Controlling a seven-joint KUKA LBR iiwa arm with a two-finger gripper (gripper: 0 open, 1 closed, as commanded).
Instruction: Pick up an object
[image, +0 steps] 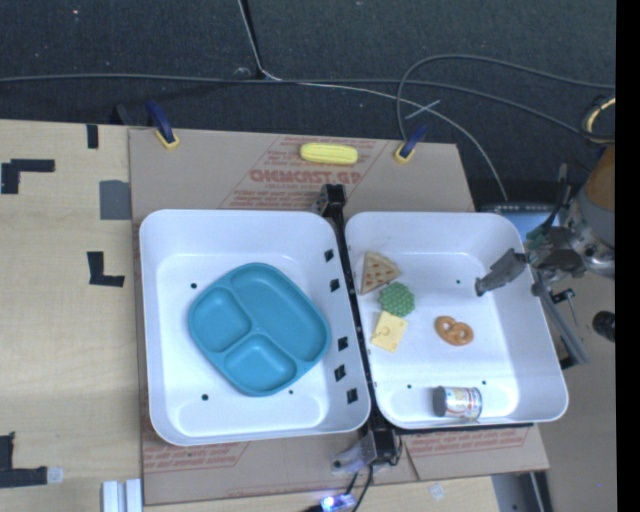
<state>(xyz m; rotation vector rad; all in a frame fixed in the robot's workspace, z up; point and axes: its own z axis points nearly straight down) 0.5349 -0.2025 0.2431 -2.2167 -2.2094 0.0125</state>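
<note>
Grey two-finger gripper (497, 272) sits at the right edge of the right-hand white bin (530, 345), mid-right of frame, above the rim. One dark finger (497, 272) pokes toward frame left over the bin floor; can't tell if the pincer is open or closed, and nothing shows btwn its fingers.

Candidates, all in the right bin:
- brown pretzel-shaped toy (454, 330), bin centre, closest to gripper, well clear of the rest
- small silver can w/ red label (458, 402), lying on its side near the bin's lower wall
- tan waffle-pattern triangle (378, 271), green round knobbly piece (396, 298), yellow flat cheese-like square (389, 331), bunched at the bin's left wall, near or touching each other

Left-hand white bin (160, 300) holds a blue three-compartment plate (258, 327). Yellow banana-like item (328, 153) lies on the cardboard (200, 170), upper centre.

Judgement: approach phase, no grasp yet. Best bet is the pretzel: isolated, short reach. It's flat, so go straight down, fingers wide, centred over it, close only when tips are at floor level. Can is likely to roll if pinched across its round side. Avoid the left cluster: crowding + wall make a clean pinch less likely.
</note>
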